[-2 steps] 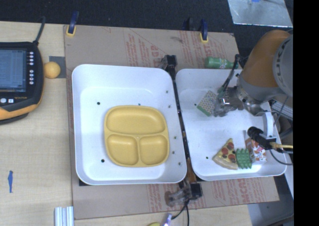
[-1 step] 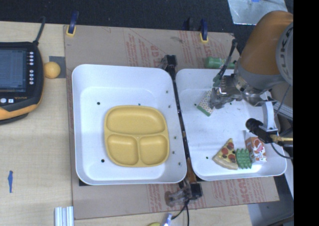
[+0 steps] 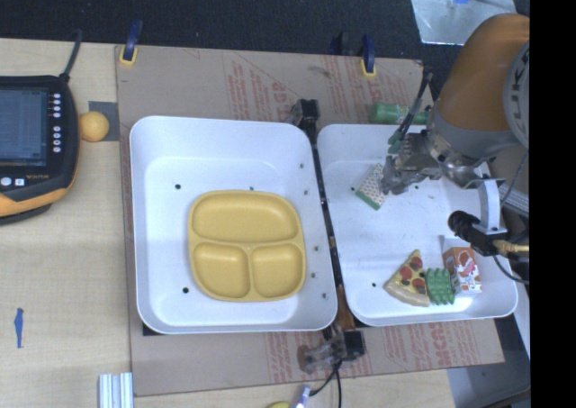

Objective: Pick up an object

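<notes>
Roughly top-down: bench (image 3: 54,307) carries a cardboard sheet (image 3: 225,82), clipped at its far edge, probably to keep it from sliding. Two white bins sit on it side by side. Left bin (image 3: 157,149) holds a yellow divided tray (image 3: 245,244), centred, well away from the arm. Right bin (image 3: 360,298) holds the loose pickable things. Arm (image 3: 481,82) reaches in from the right, angled down into the right bin's far half. Gripper (image 3: 393,179) is low, tip right at a small green-and-white sponge-like piece (image 3: 370,188), which lies tilted near the bin's left wall. Looks like a grasp attempt on it; touching or just beside, can't tell which. Gripper opening: cannot tell, too small and dark, so no hold confirmed. At the near right corner, clustered together: pizza slice toy (image 3: 408,278), green block (image 3: 439,285), small red-and-white packet (image 3: 463,269), touching one another. Teach pendant (image 3: 31,145) and an orange ball (image 3: 93,125) sit on the bench left of the bins, well apart from the work.
</notes>
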Action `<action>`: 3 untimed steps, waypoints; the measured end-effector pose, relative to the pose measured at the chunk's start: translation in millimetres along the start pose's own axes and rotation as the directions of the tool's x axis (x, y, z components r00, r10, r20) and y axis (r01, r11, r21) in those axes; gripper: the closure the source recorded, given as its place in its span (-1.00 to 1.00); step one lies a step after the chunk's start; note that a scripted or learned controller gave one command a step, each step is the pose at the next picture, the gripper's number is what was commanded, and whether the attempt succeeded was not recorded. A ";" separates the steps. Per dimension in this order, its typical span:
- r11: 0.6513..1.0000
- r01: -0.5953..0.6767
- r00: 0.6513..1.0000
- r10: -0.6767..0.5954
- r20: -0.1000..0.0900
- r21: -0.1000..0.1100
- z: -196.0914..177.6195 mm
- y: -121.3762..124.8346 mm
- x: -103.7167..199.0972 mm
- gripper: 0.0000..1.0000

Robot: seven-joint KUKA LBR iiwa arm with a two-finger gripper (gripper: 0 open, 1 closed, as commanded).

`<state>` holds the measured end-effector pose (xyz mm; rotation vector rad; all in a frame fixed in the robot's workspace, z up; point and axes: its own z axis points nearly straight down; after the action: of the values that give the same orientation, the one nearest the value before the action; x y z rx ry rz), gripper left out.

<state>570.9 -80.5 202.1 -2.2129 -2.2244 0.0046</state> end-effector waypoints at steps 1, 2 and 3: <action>1.000 0.001 1.000 -0.001 0.000 0.001 -10.1 0.0 -1.0 1.00; 1.000 0.002 1.000 -0.002 0.000 0.002 -20.3 0.1 -1.9 1.00; 1.000 -0.001 1.000 0.001 0.002 0.000 22.7 -1.5 -15.4 1.00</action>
<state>569.4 -95.9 179.3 -2.2150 -2.2244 0.0064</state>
